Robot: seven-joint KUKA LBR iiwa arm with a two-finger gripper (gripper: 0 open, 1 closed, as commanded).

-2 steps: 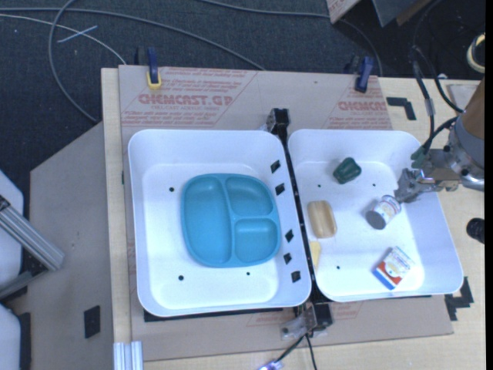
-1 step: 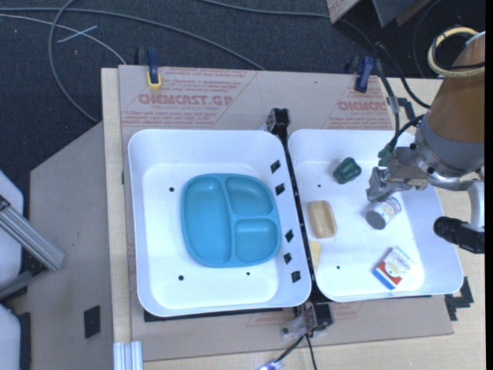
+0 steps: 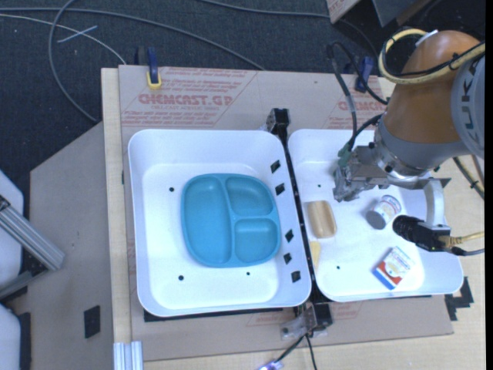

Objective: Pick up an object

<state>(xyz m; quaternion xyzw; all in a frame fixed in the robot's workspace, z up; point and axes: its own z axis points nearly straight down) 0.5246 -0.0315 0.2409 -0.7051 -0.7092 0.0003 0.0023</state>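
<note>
2 bins. Left bin (image 3: 146,206): 1 blue tray (image 3: 229,219). Right bin (image 3: 339,280): 3 items, left to right: tan block (image 3: 320,218), grey-capped bottle (image 3: 380,210), red-blue packet (image 3: 394,267). Gripper (image 3: 347,185) sits above the block, touching nothing; arm (image 3: 427,106) covers it, so its state can't be told.

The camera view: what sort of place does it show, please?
Probably a robotics lab bench for grasping trials: two white bins clamped on a board, a grey and orange arm reaching in, loose cables on dark carpet.
</note>
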